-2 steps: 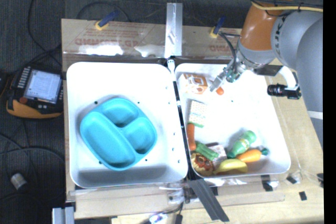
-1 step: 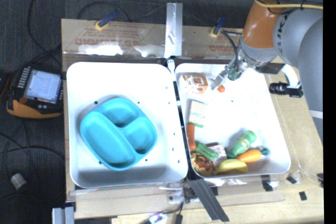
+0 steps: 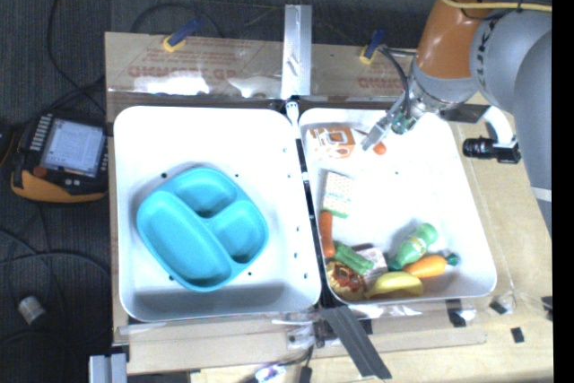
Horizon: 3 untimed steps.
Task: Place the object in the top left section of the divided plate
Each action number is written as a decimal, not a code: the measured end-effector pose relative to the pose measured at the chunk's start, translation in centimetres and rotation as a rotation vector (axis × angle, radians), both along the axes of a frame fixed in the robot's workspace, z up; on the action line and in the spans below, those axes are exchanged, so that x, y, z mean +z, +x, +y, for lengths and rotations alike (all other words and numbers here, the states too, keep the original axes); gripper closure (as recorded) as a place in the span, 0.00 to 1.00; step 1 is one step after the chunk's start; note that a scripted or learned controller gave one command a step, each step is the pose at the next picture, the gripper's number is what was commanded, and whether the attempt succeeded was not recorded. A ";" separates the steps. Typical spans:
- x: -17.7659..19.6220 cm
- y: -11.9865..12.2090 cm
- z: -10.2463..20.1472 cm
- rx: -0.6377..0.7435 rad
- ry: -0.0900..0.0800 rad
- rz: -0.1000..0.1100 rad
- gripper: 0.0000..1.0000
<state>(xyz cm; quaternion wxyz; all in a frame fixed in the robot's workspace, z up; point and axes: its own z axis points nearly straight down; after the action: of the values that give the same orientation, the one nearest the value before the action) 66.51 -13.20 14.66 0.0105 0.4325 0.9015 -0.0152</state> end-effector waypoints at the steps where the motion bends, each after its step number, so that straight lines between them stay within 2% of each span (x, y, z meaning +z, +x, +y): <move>1: -5.6 -0.7 0.0 0.048 0.017 -0.002 1.00; 2: -1.6 -2.3 -1.2 0.265 0.032 0.009 1.00; 3: 2.1 -6.3 0.5 0.358 0.034 0.011 1.00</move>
<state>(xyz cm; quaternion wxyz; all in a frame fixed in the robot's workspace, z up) 60.16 -12.74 16.75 0.0007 0.2650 0.9643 -0.0002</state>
